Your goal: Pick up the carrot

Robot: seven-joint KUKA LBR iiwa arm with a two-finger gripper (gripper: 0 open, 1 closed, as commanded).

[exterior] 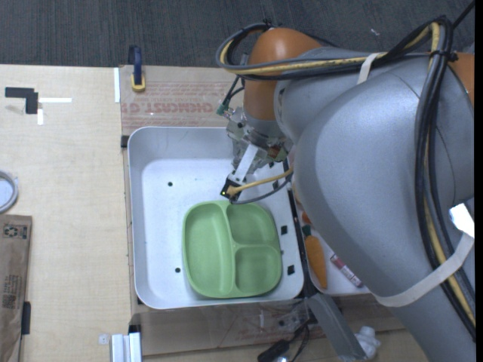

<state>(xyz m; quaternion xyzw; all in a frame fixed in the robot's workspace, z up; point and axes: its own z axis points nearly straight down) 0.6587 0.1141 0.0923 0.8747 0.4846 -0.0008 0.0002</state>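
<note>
An orange, rounded shape that looks like the carrot lies in the right bin, just past the wall shared with the left bin. The big grey arm hides most of it. My gripper hangs below the orange wrist band, over the back right part of the left bin. It is well behind the carrot and nothing shows in its grasp.
A green divided plate lies in the front right of the left bin, just in front of the gripper. A pale packet with red print sits beside the carrot. The arm covers most of the right bin.
</note>
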